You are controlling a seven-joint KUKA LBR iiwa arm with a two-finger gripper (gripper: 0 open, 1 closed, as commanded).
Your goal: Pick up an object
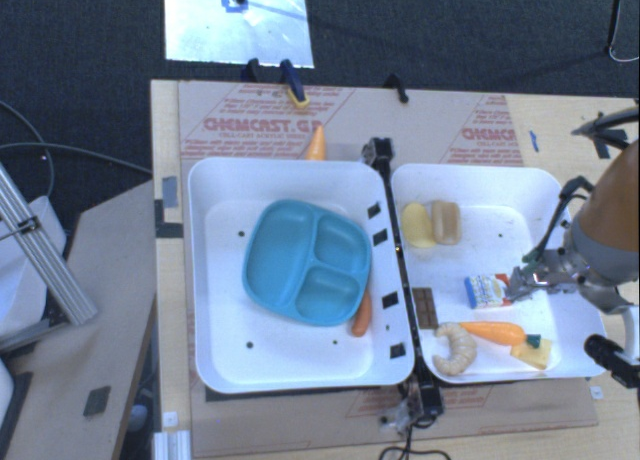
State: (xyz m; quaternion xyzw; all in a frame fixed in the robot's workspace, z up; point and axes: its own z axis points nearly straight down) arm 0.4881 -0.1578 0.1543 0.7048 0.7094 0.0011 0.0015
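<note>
Over the right bin [545,188], your arm is reaching in from the right, and its gripper [522,284] is hovering just beside a small blue-and-white carton [486,291] lying near the bin's middle. Whether the jaws are spread or pressed together you cannot tell (they are too small and blurred). Nothing is visibly sitting between them, so judge this as the approach step, not yet a grasp. Nearby, a carrot [494,331], a croissant [456,347] and a cheese wedge [535,352] are lying close together. Next, you are likely needing to centre over the carton, descend and close.
</note>
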